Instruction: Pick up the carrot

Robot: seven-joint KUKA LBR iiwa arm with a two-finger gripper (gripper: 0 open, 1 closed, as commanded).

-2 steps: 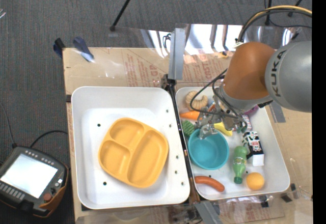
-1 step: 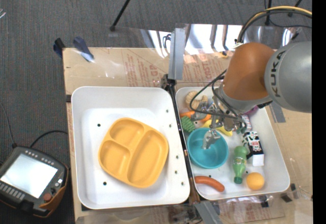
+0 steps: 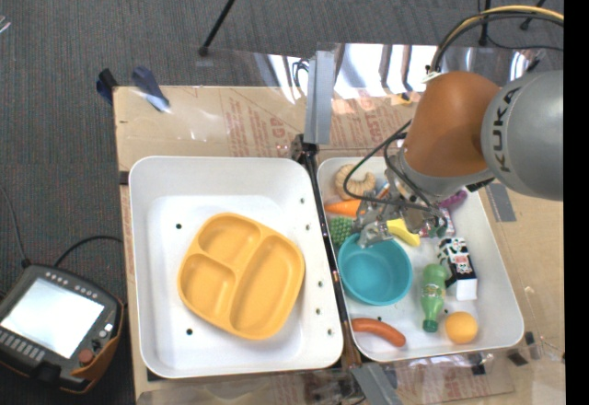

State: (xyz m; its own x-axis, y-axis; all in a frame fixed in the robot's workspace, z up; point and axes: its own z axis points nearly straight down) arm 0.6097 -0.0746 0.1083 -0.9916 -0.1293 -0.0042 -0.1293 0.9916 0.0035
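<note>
While the gripper [image 3: 377, 230] hangs over the far rim of the teal bowl [image 3: 375, 271], the carrot [image 3: 342, 207] lies flat just beyond the bowl's far-left edge. It is close to the left wall of the right bin [image 3: 504, 302], and its right end points in under the gripper's metalwork. Whether the gripper is open or closed cannot be told from this angle, nor whether it touches the carrot.

Between the carrot and the bowl sits a green knobbly piece [image 3: 342, 230], right at the bowl's rim. A yellow piece [image 3: 403, 231] lies just past the bowl's far-right rim, beside the gripper. Beyond the carrot, farther from the bowl, is a beige lumpy piece [image 3: 354, 180].

To the bowl's right there is a black-and-white carton [image 3: 456, 263], with a green bottle [image 3: 433, 295] between it and the bowl — just beside the bowl's rim. An orange fruit [image 3: 460, 328] sits at the bowl's near right, and a reddish sausage [image 3: 377, 331] lies just on the bowl's near side.

Left of the bowl, across the adjoining walls, the left bin [image 3: 152, 210] holds a yellow divided plate [image 3: 241, 276]. Both bins rest on the brown tabletop [image 3: 230, 122].
</note>
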